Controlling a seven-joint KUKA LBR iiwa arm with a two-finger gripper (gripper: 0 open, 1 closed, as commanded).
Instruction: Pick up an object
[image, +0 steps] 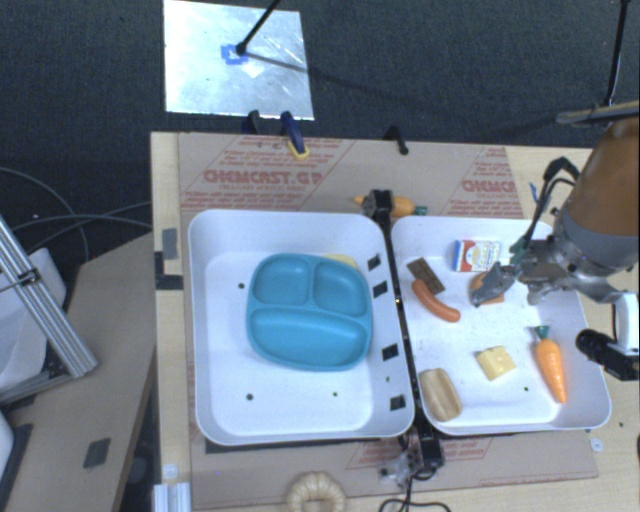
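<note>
Right bin (600, 405): holds the objects.
Gripper (492, 287): hangs above; finger state cannot tell.
Sausage (436, 302): just left, long axis diagonal.

At the right edge of the frame the arm (600, 235) is showing a broad, rounded orange band (612, 190) sitting above a smooth grey wrist section that is narrowing toward the left. A thin dark cable (543, 205) is looping along the arm's left side, just beside the orange part, and running down toward the wrist. Below the grey section the gripper (490, 288) is appearing as a cluster of grey metal pieces with darker tips, its outline looking blocky and angular against the rounded shell of the arm.
</note>
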